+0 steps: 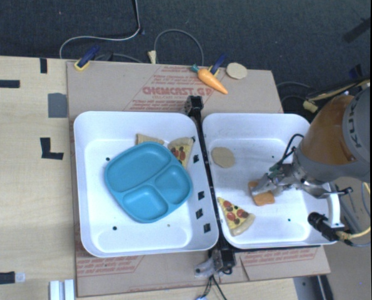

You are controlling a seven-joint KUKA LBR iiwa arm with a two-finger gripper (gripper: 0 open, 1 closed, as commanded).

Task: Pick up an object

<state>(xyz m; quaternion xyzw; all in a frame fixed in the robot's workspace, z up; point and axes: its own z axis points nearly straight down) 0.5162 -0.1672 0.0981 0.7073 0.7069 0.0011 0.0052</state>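
A sheet of brown cardboard (173, 92) with red printing lies flat on a pale wooden bench top (23, 186) and serves as the landmark here. To the left of the cardboard the bench top carries several black tape marks (48, 149) and one grey square patch (57, 104). Behind the cardboard's far edge the floor is dark blue-grey carpet (248, 17), and a thin white cable (110, 37) loops across it toward the cardboard's back corner. Light falls evenly, without hard shadows.
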